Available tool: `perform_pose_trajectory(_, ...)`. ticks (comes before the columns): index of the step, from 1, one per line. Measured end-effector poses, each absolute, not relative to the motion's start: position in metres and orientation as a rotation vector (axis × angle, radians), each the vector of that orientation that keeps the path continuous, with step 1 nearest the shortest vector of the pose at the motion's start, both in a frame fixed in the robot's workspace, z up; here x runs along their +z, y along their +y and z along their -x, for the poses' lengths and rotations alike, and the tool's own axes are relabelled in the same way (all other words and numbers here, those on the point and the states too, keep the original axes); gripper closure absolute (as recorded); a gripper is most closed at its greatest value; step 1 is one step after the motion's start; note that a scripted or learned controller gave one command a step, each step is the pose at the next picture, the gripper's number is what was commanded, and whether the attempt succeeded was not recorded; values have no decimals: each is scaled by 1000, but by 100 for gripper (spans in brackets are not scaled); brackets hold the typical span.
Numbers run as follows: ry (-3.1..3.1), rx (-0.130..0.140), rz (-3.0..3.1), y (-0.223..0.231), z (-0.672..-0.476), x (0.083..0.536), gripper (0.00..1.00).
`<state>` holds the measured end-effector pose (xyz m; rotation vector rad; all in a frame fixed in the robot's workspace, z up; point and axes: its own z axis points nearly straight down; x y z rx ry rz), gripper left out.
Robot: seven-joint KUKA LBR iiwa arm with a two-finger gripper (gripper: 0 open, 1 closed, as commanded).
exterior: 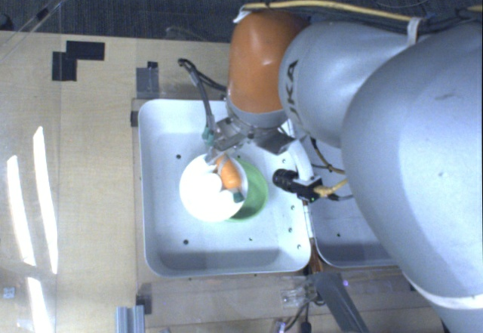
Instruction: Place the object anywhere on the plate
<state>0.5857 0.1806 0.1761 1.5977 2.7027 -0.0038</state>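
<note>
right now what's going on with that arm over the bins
A grey KUKA arm with an orange band reaches in from the right over the left white bin. Its gripper sits just above an orange object that lies at the right edge of a white plate, with a green plate showing partly under it. Whether the gripper has hold of the orange object can't be made out from this angle.

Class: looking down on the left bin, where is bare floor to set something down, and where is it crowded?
Free: the left bin floor between its left wall and the white plate, and the strip along its near wall. Crowded: the bin's right side, where the orange object, green plate and gripper bunch.
</note>
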Motion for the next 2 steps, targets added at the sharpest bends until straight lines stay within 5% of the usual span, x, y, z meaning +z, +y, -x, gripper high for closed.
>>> perform_pose_trajectory(1, 2742, 4, -1524, 114, -605, 202, 100)
perform_pose_trajectory(2, 2742, 7, -1523, 114, -605, 203, 0)
